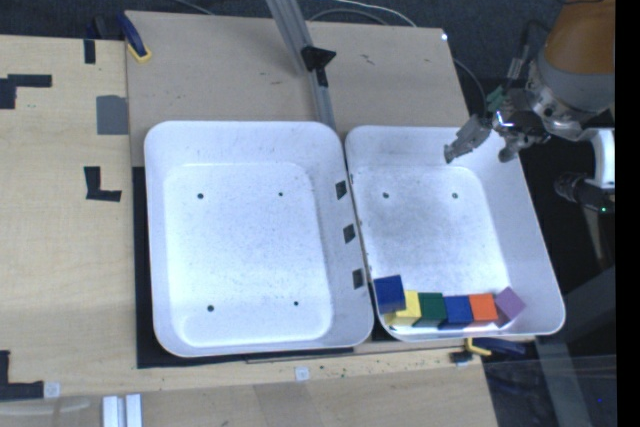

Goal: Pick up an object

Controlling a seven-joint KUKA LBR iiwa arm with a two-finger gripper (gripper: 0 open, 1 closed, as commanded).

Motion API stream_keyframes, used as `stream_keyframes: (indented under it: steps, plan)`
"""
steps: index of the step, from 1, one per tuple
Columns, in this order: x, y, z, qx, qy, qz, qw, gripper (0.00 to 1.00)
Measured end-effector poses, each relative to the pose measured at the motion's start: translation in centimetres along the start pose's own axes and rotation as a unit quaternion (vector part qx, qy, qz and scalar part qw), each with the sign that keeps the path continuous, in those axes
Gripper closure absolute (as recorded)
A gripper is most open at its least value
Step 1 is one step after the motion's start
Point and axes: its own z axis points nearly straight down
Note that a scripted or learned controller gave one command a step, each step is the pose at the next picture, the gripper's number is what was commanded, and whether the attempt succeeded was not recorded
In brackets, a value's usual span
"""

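Right bin, block row, gripper aloft at far corner

Gripper [483,141] over the upper right rim of the right bin [430,215], fingers apart, seemingly nothing between them. Along the near wall, touching in a row: blue block [388,291] atop yellow block [405,307], green block [431,306], second blue block [458,310], orange block [483,307], purple block [509,302]. Left bin [245,235] alongside

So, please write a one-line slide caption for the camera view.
End effector above the right bin's far corner; coloured blocks lined along its near edge.
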Motion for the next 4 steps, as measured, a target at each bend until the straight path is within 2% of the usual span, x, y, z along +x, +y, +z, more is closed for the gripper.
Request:
stream_keyframes:
  steps: [1,2,3,4]
  plan:
    - [1.0,-8.9,17.0,0.006,0.001,0.002,1.0000,0.00]
    - [-4.3,-4.1,12.4,-0.003,-0.002,0.001,1.0000,0.00]
    - [-3.1,-0.9,15.4,0.000,0.000,-0.001,1.0000,0.00]
    - [-2.2,0.0,7.1,-0.004,-0.001,0.000,1.0000,0.00]
